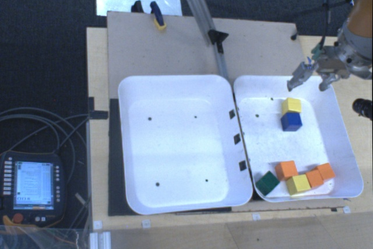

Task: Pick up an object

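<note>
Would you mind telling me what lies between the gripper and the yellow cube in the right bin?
Nothing: the camera view shows bare white bin floor between the open gripper and the yellow cube.

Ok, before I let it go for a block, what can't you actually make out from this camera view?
- Grey arm with orange band: cut off by the right and top edges of the camera view.
- Gripper: fingers spread and nothing between them; its height above the right white bin cannot be judged.
- Yellow cube and blue cube: touching or stacked, unclear.
- Handheld controller: screen text too small.
</note>
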Controlling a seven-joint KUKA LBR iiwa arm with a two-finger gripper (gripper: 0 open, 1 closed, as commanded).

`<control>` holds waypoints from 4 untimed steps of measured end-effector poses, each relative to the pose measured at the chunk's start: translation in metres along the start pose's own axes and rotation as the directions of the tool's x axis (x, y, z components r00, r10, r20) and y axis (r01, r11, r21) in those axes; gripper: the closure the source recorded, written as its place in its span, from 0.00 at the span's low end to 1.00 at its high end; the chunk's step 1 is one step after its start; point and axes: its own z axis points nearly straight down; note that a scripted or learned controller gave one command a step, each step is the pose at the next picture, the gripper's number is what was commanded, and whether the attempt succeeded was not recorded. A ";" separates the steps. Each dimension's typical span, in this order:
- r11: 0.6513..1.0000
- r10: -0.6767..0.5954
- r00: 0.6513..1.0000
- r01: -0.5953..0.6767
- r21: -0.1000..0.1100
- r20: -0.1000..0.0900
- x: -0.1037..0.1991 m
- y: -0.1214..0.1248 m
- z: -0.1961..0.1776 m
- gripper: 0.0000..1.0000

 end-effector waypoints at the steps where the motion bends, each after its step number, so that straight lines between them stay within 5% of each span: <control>1: 1.000 0.000 1.000 0.000 0.000 0.000 0.000 0.000 0.000 0.00; 4: 1.000 0.003 1.000 -0.003 0.005 -0.001 0.006 -0.006 0.148 0.00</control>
